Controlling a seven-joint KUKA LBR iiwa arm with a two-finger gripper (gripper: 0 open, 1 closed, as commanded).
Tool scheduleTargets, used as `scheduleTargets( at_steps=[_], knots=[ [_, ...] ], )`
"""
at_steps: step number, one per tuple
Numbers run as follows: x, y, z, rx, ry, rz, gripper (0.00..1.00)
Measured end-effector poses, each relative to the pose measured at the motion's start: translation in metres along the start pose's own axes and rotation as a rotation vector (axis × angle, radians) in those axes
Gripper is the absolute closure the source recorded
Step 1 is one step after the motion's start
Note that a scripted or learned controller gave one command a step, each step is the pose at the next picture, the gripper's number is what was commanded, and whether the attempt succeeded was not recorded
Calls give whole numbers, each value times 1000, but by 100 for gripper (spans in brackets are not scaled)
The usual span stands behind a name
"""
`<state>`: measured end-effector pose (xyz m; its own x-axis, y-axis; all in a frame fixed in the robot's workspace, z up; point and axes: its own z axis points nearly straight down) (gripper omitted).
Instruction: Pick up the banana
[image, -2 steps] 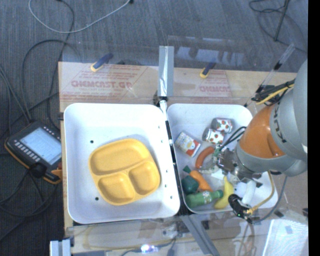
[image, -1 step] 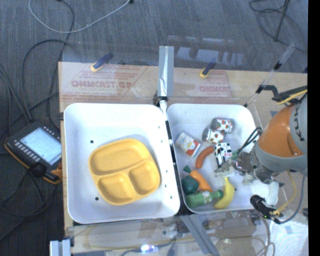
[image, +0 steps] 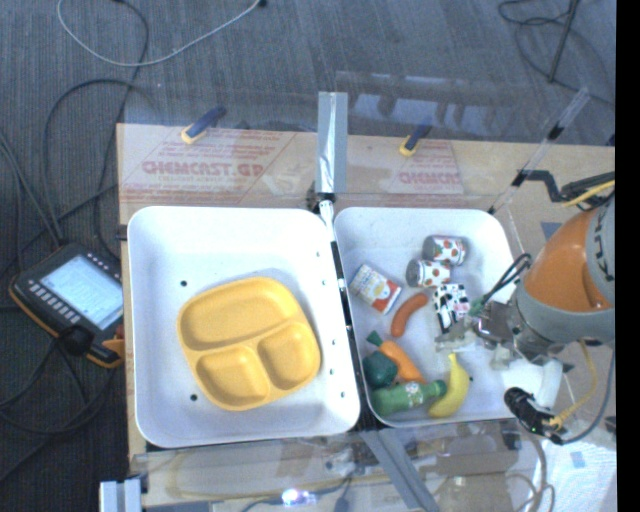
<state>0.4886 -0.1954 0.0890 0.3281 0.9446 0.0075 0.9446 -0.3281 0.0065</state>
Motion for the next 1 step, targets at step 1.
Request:
scheduleTargets(
  at_steps=[1],
  knots=[
    [2,-4,0,-3,-13,-141,0]
  ],
)
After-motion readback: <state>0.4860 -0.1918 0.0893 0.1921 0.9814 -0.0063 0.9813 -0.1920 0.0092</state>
